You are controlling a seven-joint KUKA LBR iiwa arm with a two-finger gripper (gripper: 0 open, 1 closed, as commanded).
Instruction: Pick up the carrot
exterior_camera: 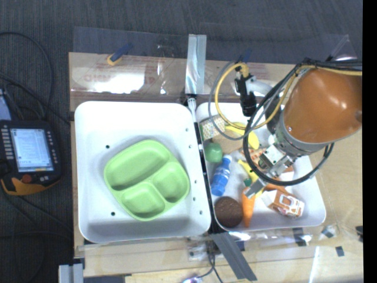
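Wooden table (94,75) on dark carpet, two white bins side by side; a teach pendant (28,149) lies on the floor to the left. The left bin (94,122) holds a green divided plate (147,178). The right bin (315,208) is cluttered.

The carrot (247,208) lies at the front of the right bin, orange body pointing toward the front rim, green top toward the arm. The hand (266,168) hangs low just above and behind the carrot's green end, under the grey wrist and orange band. Can't tell whether it is released or clenched; the wrist and cables hide it. No carrot seen in its grip.

Step judged: approach or descent onto the carrot, grasp not yet made. Next move calls for coming down over the orange body, aligned across its narrow width, then closing and lifting straight up.

In the way: a brown ball (228,211) touching or just beside the carrot on its left, an orange-white packet (287,204) near on the right, a blue bottle (221,175) and a green round piece (213,152) beside the divider, and a yellow item (252,140) under the wrist. Tight gap; the ball could get nudged or pinched along.
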